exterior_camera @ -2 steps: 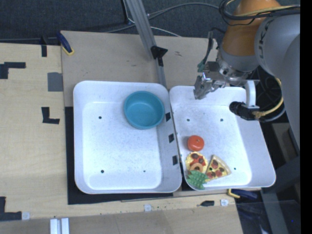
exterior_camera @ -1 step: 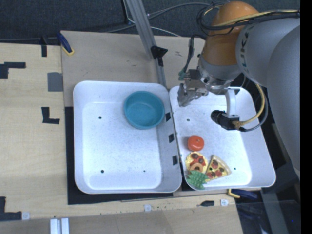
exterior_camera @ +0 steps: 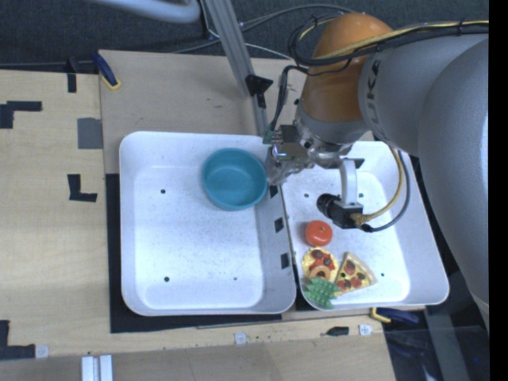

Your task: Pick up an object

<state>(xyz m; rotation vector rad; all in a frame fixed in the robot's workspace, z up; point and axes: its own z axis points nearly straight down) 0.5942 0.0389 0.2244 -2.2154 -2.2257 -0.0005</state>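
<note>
A blue bowl [exterior_camera: 233, 178] sits upright in the left bin [exterior_camera: 159, 236], near its far right corner. My gripper [exterior_camera: 278, 163] hangs from the grey arm with the orange band, right at the bowl's right rim, over the divide between the two bins. The wrist hides where it meets the rim, so I cannot tell whether it touches or holds the bowl. In the right bin [exterior_camera: 413, 252], a small red round object [exterior_camera: 318, 232] lies near the middle. Two pizza-like pieces [exterior_camera: 319, 263] [exterior_camera: 354, 273] and a green piece [exterior_camera: 321, 292] lie at the near left.
The arm's large grey body covers the right bin's far right side. A black fitting with a yellow cable [exterior_camera: 340, 209] hangs below the wrist over the right bin. A metal pole [exterior_camera: 234, 46] slants down behind the bins.
</note>
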